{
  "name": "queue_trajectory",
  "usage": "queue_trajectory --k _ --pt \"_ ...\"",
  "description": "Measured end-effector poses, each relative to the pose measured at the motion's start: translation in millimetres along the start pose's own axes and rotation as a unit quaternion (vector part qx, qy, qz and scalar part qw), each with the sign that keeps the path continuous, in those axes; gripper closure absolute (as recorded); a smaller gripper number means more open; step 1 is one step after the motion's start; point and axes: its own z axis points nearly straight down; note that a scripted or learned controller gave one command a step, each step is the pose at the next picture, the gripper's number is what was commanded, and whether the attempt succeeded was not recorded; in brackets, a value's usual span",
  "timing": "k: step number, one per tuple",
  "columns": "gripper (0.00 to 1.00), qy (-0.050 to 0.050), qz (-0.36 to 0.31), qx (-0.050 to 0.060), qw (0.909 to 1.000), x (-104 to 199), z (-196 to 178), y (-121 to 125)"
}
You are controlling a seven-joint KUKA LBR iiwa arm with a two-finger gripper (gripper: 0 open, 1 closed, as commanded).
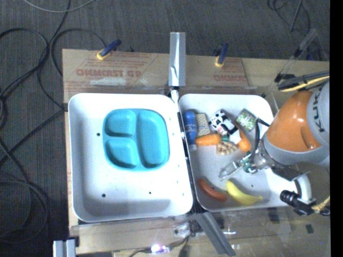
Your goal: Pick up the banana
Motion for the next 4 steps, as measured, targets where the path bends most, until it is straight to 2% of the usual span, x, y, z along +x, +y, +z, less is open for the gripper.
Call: queue_trajectory --k 1,2,3,4 --pt "0.0 0.0 0.0 0.0 1.0 0.0 0.0 0.0" --pt "0.0 0.001 -0.072 0.006 0.9974 -19.8 -93.0 58.1" --pt "0.0 -0.001 0.023 0.002 0.9997 45.9 10.0 28.4" --pt "0.0 0.001 0.048 0.007 0.9988 15.6 -7.1 2.3"
